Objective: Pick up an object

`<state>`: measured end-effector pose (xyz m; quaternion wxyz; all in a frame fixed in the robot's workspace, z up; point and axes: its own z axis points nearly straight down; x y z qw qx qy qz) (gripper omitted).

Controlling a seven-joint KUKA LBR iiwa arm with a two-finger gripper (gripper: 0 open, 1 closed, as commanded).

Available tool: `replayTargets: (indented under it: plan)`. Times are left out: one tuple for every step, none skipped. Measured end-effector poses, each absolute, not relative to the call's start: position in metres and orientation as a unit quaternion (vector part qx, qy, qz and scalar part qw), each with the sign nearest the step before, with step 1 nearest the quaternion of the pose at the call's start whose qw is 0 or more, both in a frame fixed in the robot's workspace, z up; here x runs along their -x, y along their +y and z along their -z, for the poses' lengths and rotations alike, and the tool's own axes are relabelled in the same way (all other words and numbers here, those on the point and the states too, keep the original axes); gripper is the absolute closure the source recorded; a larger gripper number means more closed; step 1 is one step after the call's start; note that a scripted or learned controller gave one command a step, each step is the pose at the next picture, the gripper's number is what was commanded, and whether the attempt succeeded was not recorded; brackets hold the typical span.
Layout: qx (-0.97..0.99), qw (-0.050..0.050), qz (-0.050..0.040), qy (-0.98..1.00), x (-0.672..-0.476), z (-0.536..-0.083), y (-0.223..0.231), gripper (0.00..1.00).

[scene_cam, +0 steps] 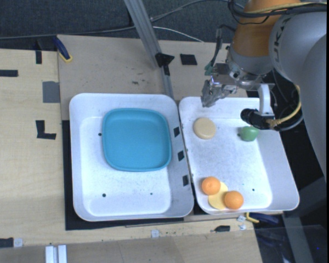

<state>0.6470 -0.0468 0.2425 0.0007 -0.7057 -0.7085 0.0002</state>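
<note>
In the right bin (263, 163) lie a tan round disc (204, 128), a green ball (248, 133), two orange balls (210, 186) (233, 199) and a pale yellow disc (216, 197) beneath them. My gripper (210, 98) hangs over the bin's far left corner, just above and behind the tan disc. Nothing shows between its fingers, and they look close together. The left bin (88, 163) holds a blue square plate (136, 139).
A slanted metal post (148, 32) rises behind the bins. The grey arm with its orange band (263, 15) fills the upper right. Black tape marks lie on the wooden bench (22, 147) to the left. Cables run along the back.
</note>
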Motion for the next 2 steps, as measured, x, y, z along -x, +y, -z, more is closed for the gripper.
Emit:
replayTargets:
  plan:
    - [0.706, 0.001, 0.0002, -0.709, -0.629, -0.241, 0.008, 1.0]
    - [0.706, 0.001, -0.0003, -0.709, -0.618, -0.229, 0.056, 1.0]
